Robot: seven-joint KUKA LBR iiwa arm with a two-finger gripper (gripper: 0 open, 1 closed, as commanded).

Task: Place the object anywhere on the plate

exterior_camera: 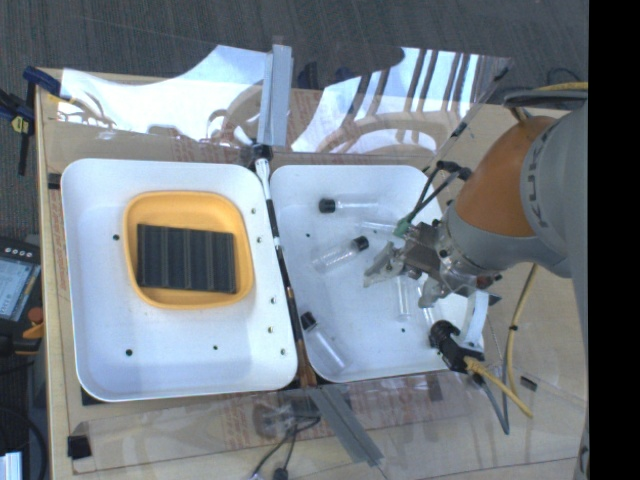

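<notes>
A yellow plate point(186, 246) with a dark ribbed centre lies in the left bin point(95, 338). Several clear tubes with black caps are scattered in the right bin point(375, 353): one at the back point(345, 206), one in the middle point(340, 255) and one near the front left corner point(322, 342). My gripper point(384, 265) hangs low over the middle of the right bin, just right of the middle tube. Another clear tube point(403, 298) lies just below it. Whether anything is in the gripper is hidden.
A raised divider point(277, 258) separates the two bins. The grey arm with its orange band point(500, 193) covers the right bin's right side. Cables point(495, 378) trail over the bench at the front right.
</notes>
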